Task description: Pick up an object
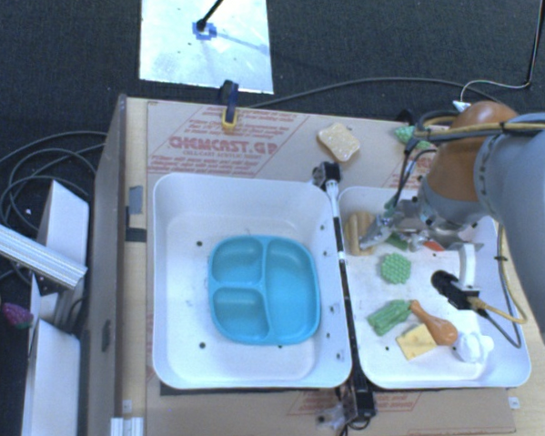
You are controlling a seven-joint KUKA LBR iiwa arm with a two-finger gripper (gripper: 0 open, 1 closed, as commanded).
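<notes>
My gripper [378, 234] hangs low over the back left part of the right bin [511, 357], under the grey arm and its orange band. Just left of it a tan stick [353, 233] lies along the bin wall. A round green piece [396, 267] lies just in front of the gripper. Nearer the front are a green wedge [389, 315], an orange drumstick [435, 325], a yellow cheese slice [415, 342] and a small white piece [472, 346]. I see nothing clearly between the gripper's tips.
The left bin [175, 253] holds a blue divided plate [264, 289]. On the cardboard behind the bins lie a tan cracker-like piece [338, 141] and a small green thing [404, 133]. A yellow and blue clamp [229, 105] stands at the back.
</notes>
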